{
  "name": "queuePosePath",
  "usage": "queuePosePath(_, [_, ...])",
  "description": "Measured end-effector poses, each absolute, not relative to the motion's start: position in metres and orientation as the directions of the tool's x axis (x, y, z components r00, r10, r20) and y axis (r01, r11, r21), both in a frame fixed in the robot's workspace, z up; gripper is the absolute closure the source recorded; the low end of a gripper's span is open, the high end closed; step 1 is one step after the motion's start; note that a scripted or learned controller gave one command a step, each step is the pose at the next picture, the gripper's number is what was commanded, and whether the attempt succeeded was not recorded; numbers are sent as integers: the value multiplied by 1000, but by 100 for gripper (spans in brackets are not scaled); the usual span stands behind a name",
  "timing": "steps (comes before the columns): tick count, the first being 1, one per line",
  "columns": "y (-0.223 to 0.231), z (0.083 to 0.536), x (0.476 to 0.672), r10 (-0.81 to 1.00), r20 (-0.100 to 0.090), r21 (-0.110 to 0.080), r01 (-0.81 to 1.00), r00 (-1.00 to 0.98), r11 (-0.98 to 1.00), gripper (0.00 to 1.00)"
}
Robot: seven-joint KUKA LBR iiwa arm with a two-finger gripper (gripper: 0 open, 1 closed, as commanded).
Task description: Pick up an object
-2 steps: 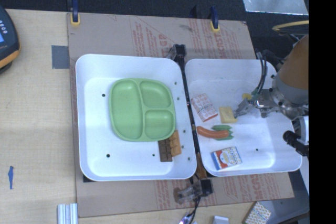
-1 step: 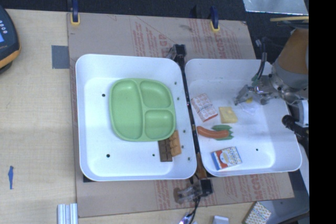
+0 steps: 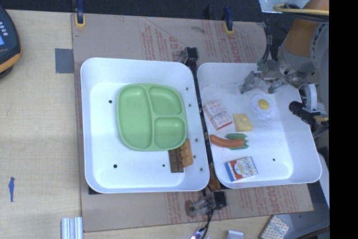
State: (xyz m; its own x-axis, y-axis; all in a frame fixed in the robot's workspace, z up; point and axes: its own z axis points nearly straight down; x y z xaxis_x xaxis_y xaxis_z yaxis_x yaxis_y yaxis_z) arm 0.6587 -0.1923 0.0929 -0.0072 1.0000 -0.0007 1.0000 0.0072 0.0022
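While you watch the right bin (image 3: 302, 170), the gripper (image 3: 262, 82) hangs over its back edge with its fingers spread apart, clamped on nothing. Just in front of it lies what looks like a fried egg (image 3: 263, 104). Toward the bin's middle sit a yellow cheese piece (image 3: 242, 122), a hot dog (image 3: 228, 141) and 2 small packets (image 3: 217, 113), (image 3: 241, 168). The left bin (image 3: 100, 176) carries a green plate (image 3: 151, 117).

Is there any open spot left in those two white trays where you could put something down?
Left bin: a bare strip left of the green plate. Right bin: open floor right of the carton and sausage. Crowded: the right bin's middle, and its top where the tool hangs.
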Motion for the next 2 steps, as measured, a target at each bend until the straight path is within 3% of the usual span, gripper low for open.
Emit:
queuePosePath(1, [-190, 92, 622, 1000, 0, -6, 1000, -3, 3, 0])
queuePosePath(2, [-213, 93, 635, 1000, -2, 0, 1000, -3, 3, 0])
